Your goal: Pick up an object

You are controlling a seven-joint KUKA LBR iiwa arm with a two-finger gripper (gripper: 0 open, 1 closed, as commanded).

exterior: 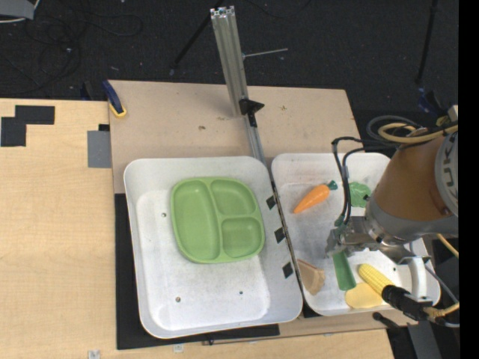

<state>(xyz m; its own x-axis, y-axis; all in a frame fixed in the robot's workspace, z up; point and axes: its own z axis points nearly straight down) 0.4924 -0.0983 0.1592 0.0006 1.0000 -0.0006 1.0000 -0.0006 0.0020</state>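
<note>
Hovering low in right bin (288,172), gripper (343,239) above green stick (343,271); jaws state cannot be told. Toy carrot (312,197) near, corn cob (372,277) beside. Green divided plate (218,219) in left bin (150,290).

The arm (419,189) comes in from the right as a thick, rounded body, and the broad band on it reads as a dull orange-brown. Just beneath that band sits a grey ring, smooth and slightly glossy. Black cables (343,172) loop up on its left side and run down to the wrist. The gripper (346,239) at the end is dark grey metal, small and blocky beside the bulky arm.
</note>
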